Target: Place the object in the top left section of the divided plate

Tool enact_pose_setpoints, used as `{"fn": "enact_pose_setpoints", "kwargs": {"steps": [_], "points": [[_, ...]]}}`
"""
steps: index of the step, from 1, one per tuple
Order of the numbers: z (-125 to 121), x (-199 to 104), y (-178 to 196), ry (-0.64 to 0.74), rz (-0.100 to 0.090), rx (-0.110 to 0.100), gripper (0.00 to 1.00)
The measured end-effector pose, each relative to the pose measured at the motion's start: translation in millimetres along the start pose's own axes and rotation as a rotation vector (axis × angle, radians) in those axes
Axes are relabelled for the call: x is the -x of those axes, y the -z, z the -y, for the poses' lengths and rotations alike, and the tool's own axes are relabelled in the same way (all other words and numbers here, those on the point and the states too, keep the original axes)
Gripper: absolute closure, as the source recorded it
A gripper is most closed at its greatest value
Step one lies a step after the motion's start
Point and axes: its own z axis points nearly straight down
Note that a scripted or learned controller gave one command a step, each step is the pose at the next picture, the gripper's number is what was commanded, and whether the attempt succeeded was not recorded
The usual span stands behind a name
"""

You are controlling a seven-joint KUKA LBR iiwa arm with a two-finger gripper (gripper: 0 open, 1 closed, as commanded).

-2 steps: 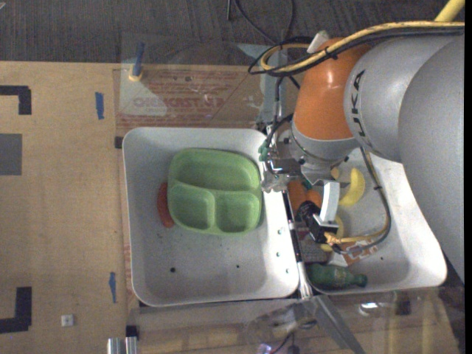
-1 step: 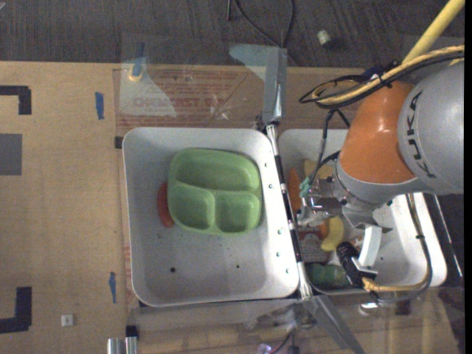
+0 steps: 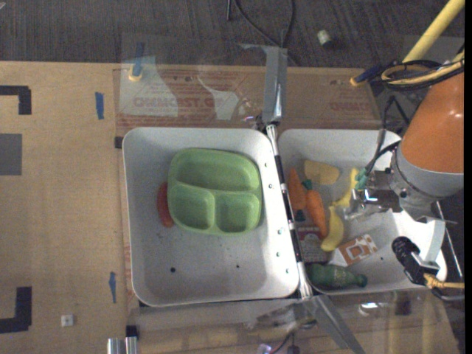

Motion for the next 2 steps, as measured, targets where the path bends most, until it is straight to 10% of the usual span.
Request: {"fn": "enact_pose_setpoints", "kwargs": {"steps": [1, 2], "points": [[1, -26, 153, -0.052, 0.000, 0.000, 1.00], [1, -14, 77, -0.403, 0.000, -0.004, 1.00]]}}
